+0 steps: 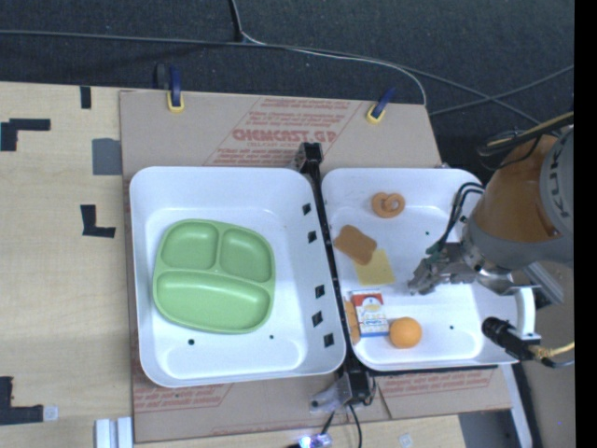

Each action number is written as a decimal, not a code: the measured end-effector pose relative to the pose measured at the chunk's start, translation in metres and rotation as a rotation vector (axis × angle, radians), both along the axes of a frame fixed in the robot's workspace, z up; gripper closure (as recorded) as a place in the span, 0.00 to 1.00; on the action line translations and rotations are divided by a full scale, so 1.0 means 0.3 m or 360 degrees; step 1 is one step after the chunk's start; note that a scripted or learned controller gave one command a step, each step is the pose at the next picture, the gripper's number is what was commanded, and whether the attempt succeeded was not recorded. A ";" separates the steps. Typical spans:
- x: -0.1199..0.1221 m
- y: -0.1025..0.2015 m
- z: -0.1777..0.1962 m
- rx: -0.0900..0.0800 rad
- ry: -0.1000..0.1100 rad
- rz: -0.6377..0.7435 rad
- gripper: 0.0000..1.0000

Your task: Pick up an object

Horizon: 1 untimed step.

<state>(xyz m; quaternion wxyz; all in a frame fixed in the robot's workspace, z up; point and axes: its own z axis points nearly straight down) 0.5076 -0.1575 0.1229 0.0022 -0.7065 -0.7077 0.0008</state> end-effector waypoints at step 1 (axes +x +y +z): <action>-0.002 0.007 0.210 -0.0004 -0.0013 0.0000 1.00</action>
